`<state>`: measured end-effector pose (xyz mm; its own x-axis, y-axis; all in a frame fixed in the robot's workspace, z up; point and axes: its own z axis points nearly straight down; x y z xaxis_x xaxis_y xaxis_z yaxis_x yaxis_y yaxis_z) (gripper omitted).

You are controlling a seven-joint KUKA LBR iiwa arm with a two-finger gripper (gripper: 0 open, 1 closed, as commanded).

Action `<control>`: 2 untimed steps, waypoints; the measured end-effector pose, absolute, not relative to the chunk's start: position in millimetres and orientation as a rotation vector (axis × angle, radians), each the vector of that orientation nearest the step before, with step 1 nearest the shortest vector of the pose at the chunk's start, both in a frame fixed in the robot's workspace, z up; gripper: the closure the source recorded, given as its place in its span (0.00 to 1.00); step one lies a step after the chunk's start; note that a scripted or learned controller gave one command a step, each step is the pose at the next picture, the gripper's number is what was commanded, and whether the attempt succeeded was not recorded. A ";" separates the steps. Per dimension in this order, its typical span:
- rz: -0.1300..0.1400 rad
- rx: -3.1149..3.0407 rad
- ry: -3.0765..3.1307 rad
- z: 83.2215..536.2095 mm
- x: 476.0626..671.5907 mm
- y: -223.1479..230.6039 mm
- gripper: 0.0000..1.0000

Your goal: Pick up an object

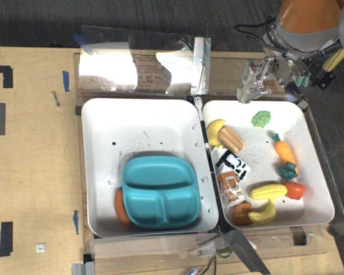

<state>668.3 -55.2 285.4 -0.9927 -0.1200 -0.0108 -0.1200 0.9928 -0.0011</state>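
Something orange [120,206] peeks from under the teal tray [160,191] in the left bin [103,119], mostly hidden. Right of that tray, the right bin [309,136] holds toy food: green broccoli [261,118], a carrot [284,151], corn [268,191], a banana [263,213]. The gripper [253,88] hangs past that bin's far rim, fingers spread, holding nothing

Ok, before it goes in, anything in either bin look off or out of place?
One thing: in the left bin an orange item is mostly pinned under the upside-down teal tray, only its edge showing. In the right bin the toy food is loosely scattered; nothing spilled. The gripper hangs above that bin's far edge.
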 end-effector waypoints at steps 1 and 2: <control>0.001 -0.434 3.108 254.8 620.3 -54.9 1.00; -0.001 -0.566 3.080 266.2 668.3 -43.4 1.00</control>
